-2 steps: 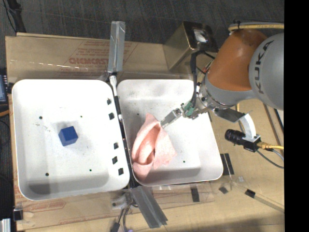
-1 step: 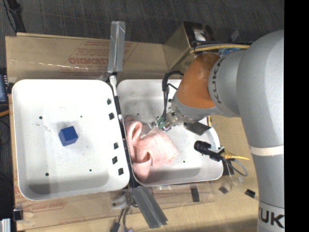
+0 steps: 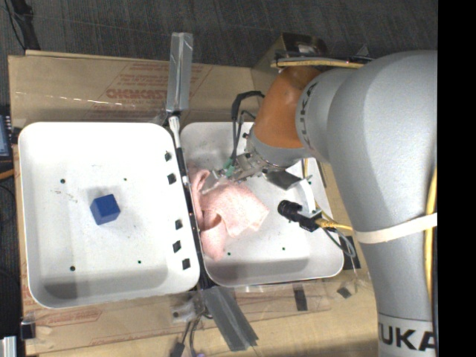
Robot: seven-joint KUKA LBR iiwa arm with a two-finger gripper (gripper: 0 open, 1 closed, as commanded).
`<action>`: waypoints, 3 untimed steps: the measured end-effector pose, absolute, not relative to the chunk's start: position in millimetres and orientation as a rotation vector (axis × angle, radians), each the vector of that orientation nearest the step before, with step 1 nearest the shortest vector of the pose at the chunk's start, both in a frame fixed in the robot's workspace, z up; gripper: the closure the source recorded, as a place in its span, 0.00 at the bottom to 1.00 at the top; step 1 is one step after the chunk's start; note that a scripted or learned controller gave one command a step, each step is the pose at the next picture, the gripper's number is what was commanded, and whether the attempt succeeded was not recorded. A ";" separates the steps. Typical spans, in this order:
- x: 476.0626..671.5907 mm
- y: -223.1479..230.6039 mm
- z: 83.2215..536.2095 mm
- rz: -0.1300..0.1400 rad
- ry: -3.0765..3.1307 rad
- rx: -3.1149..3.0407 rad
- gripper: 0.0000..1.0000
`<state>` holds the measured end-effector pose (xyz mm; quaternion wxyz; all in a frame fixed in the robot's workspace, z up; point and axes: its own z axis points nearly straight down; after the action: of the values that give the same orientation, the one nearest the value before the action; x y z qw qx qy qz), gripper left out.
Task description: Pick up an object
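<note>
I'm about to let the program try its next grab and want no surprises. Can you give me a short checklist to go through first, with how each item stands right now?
1. Something to pick in the right bin: ok, a pink cloth lies there.
2. Is the tool on target: ok, it sits at the cloth's upper edge.
3. Cloth actually gripped: cannot tell, the contact spot is too small to read.
4. Cloth away from the wall: not ok, it is bunched along the bin's left wall.
5. Other things out of the way: ok, the blue cube sits apart in the left bin.
</note>
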<state>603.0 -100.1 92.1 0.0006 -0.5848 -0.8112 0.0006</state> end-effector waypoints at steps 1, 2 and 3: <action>603.3 -99.3 102.2 0.002 -2.550 -1.829 1.00; 603.4 -99.4 102.3 0.002 -2.551 -1.829 0.00; 603.7 -99.1 112.5 0.002 -2.553 -1.824 1.00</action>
<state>603.7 -99.1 112.5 0.0019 -0.5813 -0.8137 0.0005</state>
